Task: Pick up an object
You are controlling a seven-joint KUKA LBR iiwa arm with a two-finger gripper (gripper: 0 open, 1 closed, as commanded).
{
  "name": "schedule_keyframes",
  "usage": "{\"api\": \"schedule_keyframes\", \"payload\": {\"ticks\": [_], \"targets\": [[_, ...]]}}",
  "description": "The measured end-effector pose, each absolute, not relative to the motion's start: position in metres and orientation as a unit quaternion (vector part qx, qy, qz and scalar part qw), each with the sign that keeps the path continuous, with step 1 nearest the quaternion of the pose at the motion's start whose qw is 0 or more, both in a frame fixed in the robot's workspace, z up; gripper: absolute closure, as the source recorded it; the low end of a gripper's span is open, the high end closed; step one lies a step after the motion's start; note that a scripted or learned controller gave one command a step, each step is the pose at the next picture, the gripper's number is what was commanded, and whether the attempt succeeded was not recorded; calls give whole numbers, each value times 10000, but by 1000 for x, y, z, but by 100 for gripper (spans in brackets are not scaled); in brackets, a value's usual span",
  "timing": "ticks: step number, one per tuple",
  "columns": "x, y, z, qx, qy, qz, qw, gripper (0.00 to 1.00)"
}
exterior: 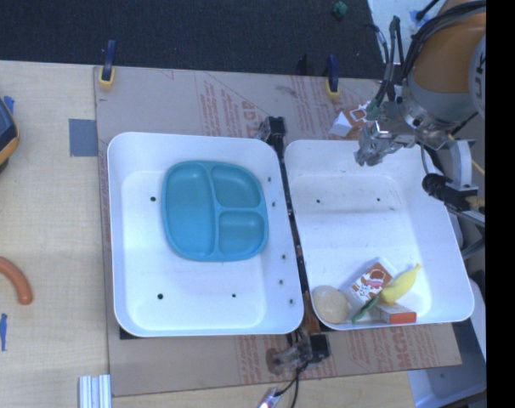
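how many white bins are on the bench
2. The left bin holds a blue divided plate. The right bin has small items piled in its near corner, with the gripper over its far edge.

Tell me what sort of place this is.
Probably a robotics lab bench for grasping trials: two white bins sit on clamped cardboard, toy-like items such as a yellow banana fill one corner, and a gripper hangs above.

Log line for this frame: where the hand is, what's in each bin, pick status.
hand: over right bin far edge, nothing seen held | left bin: blue divided plate | right bin near corner: toy banana, small carton | pick: not yet
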State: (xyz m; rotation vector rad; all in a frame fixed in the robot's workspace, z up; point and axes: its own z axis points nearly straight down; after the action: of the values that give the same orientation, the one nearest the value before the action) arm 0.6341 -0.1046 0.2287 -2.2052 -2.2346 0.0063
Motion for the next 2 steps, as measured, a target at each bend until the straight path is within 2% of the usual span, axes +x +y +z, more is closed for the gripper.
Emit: {"api": "schedule_keyframes", "payload": {"ticks": [2], "targets": [[635, -106, 250, -6996, -7146, 21, -6, 100]]}}
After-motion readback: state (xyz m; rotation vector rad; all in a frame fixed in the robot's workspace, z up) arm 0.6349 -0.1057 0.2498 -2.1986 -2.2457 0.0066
